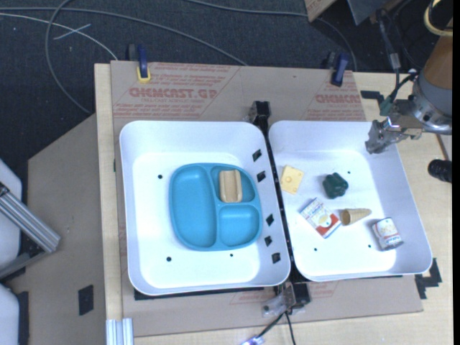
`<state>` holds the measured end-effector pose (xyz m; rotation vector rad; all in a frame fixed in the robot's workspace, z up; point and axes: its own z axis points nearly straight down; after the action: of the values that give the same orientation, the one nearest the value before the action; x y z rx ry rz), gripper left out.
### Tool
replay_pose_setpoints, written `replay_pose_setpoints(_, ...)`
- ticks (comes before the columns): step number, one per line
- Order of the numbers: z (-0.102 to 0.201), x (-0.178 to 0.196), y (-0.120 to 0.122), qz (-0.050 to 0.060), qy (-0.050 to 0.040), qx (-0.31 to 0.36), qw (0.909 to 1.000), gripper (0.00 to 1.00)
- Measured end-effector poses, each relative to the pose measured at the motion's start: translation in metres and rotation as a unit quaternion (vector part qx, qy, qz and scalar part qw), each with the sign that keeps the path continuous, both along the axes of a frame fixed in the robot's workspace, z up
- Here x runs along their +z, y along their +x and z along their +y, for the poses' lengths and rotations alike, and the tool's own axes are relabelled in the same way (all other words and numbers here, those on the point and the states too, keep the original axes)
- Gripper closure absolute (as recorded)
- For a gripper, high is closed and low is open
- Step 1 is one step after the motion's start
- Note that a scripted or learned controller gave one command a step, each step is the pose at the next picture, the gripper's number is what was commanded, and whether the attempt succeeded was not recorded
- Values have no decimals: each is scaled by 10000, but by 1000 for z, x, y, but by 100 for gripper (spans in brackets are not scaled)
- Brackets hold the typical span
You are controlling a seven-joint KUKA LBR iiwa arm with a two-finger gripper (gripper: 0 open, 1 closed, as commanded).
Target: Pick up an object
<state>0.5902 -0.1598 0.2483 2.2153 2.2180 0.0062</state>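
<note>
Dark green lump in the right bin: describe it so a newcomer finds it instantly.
Start at the right bin, not the left one with the blue tray. Among its cluster of small items, the dark green lump sits farthest back, right of the yellow cheese slice and above the ice cream cone. It is the only green, rounded piece.

Two bins sit side by side on the bench (108, 192). The left bin (144, 257) holds a tray (194, 207) with a bread piece (230, 185) in its upper right compartment. In the right bin (402, 257), a cracker (291, 179) lies nearest the divide, a lump (335, 185) right of it, a packet (320, 218), cone (353, 215) and can (387, 233) in front. The end effector (379, 141) hangs at that bin's far right corner.
</note>
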Motion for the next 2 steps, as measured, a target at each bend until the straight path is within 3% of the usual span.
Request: replay_pose_setpoints(2, 104, -24, 21, 53, 20, 18, 10000, 100)
